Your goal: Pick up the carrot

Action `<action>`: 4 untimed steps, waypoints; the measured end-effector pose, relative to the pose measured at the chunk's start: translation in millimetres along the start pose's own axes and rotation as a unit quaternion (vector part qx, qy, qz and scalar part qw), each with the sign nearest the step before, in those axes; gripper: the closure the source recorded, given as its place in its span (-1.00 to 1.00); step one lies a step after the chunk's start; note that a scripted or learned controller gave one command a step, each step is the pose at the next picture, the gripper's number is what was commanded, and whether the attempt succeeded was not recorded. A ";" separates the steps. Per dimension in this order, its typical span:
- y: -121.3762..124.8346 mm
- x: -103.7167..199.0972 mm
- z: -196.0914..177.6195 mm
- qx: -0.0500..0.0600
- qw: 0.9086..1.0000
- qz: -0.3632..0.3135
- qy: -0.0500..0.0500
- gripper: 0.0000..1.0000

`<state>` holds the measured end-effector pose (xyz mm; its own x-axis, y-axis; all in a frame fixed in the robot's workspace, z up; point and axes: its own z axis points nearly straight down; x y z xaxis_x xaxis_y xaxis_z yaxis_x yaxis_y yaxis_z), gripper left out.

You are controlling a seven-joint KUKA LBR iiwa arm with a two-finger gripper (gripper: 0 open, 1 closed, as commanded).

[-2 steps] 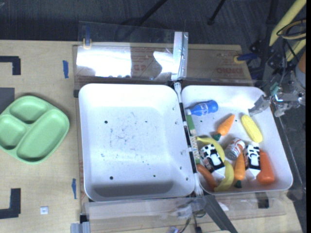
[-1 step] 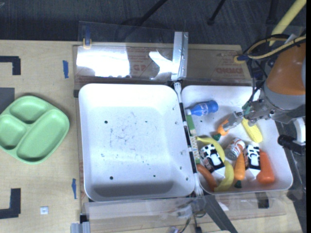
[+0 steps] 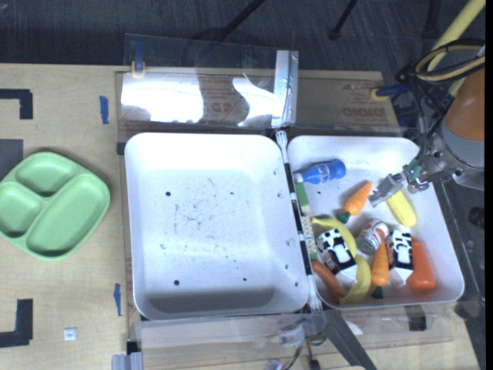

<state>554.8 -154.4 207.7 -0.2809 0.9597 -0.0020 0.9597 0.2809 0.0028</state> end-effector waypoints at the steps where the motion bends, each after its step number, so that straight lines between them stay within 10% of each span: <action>1: 85.9 -7.4 113.9 0.000 0.999 0.047 0.000 -1.00; 3: -5.5 58.1 120.0 -0.002 1.000 0.005 0.000 -1.00; 4: -3.9 57.1 109.0 -0.005 1.000 0.005 -0.002 1.00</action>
<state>535.4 -100.8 98.6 -0.2706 0.9627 -0.0050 0.9626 0.2706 0.0127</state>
